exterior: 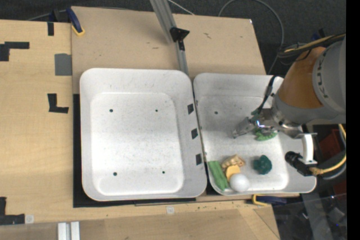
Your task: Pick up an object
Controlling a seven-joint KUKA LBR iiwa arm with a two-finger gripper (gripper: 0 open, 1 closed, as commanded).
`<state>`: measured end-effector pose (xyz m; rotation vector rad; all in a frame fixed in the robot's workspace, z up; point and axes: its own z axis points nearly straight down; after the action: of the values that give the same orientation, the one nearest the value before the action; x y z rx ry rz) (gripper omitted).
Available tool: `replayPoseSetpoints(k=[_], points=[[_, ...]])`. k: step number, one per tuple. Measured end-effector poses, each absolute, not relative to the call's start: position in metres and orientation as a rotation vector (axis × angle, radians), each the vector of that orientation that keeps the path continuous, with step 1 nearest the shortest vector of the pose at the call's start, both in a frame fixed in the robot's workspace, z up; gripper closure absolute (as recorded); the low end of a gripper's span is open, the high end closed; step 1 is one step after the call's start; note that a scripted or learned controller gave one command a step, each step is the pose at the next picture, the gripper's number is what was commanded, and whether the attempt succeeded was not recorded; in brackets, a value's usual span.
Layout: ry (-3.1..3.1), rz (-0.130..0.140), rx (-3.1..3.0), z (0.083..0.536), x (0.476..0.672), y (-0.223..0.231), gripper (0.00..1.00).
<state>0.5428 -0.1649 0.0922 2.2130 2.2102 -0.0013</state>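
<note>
Camera view, seen from above at a slant. My arm, grey with an orange band above the wrist, enters from the right edge of the frame and reaches down into the right bin. My gripper sits low over the middle right of that bin, its metal fingers pointing toward the left of the frame; whether it is released or clenched I cannot tell, and nothing is visibly held between the fingers.

A light green object lies just beside my gripper, on its right, partly covered by the wrist. 4 further objects lie along the lower edge of the same bin: a dark green lumpy object at lower right, a tan object to its left, a white ball just below the tan object, and a green bar tilted against the bin's lower left corner, near the ball.

The left bin fills the centre of the frame, touching the right bin along 1 edge. Both bins rest on the wooden counter. A grey metal rail runs diagonally from the top of the frame down to the seam between the 2 bins.
</note>
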Motion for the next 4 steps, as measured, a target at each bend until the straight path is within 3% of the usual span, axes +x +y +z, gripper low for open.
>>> replayPoseSetpoints(k=[1,4], points=[[2.206,0.006,2.208,0.106,0.545,-0.165,1.00],[2.220,0.002,2.217,0.266,0.552,-0.159,1.00]])
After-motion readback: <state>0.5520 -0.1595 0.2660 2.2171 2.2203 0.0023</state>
